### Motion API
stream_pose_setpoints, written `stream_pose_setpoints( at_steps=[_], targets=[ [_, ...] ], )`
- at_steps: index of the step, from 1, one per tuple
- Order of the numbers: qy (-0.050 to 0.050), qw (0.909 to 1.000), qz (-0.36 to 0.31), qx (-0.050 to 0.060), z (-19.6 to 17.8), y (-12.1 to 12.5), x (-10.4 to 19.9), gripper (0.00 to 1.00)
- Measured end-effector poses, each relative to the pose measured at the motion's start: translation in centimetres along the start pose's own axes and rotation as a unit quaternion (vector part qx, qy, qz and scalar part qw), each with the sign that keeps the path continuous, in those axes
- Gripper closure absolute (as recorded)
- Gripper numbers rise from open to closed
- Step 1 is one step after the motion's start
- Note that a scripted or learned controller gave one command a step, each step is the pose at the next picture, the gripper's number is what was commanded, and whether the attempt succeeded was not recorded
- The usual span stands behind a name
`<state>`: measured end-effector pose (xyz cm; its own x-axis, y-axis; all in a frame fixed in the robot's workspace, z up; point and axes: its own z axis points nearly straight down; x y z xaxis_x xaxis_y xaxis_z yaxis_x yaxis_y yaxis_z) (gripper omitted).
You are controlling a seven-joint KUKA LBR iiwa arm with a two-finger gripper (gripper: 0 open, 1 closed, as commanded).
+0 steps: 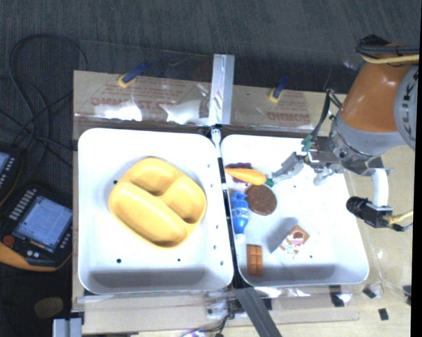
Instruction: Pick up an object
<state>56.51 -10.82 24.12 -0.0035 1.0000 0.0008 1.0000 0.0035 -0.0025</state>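
Note:
My gripper (304, 172) hangs over the upper middle of the right bin (346, 245), open, with nothing between its fingers. One finger (286, 167) points left toward an orange carrot (244, 175) with a green tip. Just below the carrot lies a brown disc (262, 199). A purple piece (240, 166) peeks out behind the carrot. Along the bin's left wall lie a blue bottle (240, 216) and a brown block (254, 259). A small printed box (292, 238) lies lower in the bin's middle.
A large yellow bread-shaped object (157, 200) takes up the middle of the left bin (97, 264). A divider rail (225, 206) separates the bins. Handheld controllers (29, 224) and cables lie left of the bench. A black connector (367, 210) hangs off the arm at the right.

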Motion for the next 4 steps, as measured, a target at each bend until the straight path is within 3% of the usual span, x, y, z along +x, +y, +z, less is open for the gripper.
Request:
stream_pose_setpoints(
  at_steps=[1,2,3,4],
  targets=[
    [-0.001,0.9935,-0.114,0.000,8.3,9.1,-0.4,0.00],
    [-0.001,0.9995,-0.030,-0.005,15.0,10.6,0.9,0.00],
    [-0.002,0.9996,-0.026,-0.006,15.0,7.1,0.5,0.00],
    [-0.001,0.9999,-0.011,-0.007,15.0,1.7,-0.1,0.00]
  ],
)
